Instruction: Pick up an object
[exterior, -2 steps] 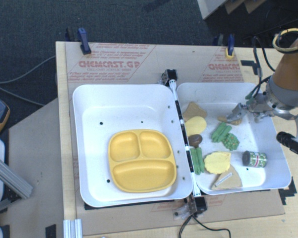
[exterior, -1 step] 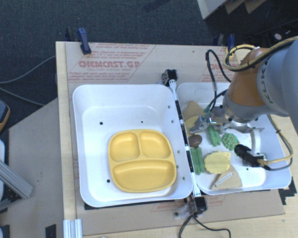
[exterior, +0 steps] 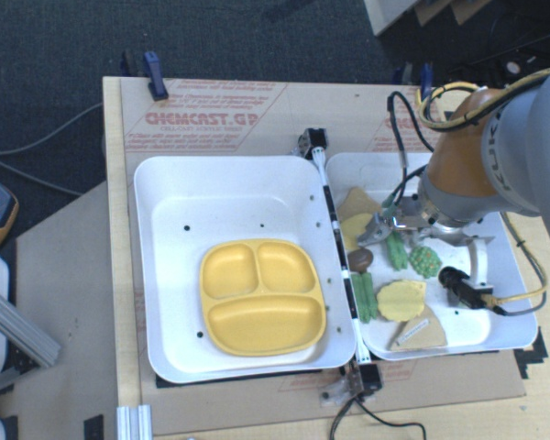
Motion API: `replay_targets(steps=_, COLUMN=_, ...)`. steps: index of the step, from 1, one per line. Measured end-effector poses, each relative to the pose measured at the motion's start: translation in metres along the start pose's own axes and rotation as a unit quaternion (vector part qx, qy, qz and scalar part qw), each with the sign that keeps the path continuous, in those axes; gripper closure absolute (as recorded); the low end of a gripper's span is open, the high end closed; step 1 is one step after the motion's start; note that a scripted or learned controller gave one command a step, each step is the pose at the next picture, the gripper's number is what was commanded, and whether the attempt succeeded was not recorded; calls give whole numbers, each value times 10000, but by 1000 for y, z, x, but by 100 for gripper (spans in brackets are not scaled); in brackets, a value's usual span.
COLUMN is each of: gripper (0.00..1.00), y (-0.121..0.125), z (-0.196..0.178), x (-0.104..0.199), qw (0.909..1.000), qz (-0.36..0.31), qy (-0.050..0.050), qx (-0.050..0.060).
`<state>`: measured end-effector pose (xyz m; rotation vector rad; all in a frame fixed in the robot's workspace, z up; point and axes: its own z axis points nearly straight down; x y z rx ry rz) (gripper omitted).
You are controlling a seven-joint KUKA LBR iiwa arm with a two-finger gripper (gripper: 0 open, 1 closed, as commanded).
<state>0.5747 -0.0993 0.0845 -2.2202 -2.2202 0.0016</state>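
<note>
Green toy vegetable sits among the clutter in the right bin, gripper down right beside it, grip impossible to judge from here, nothing lifted yet, pick undone.

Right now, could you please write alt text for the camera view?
A grey arm reaches into the right bin, its gripper low among small green and yellow food items. The left bin holds a yellow divided plate.
</note>
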Motion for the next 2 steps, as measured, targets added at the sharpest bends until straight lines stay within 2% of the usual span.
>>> replay_targets(steps=1, gripper=100, y=0, z=-10, x=0, qw=10000, qz=0, qy=0, qx=-9)
replay_targets(steps=2, gripper=100, y=-40, z=-106, x=67, qw=10000, qz=-36, qy=12, qx=-47)
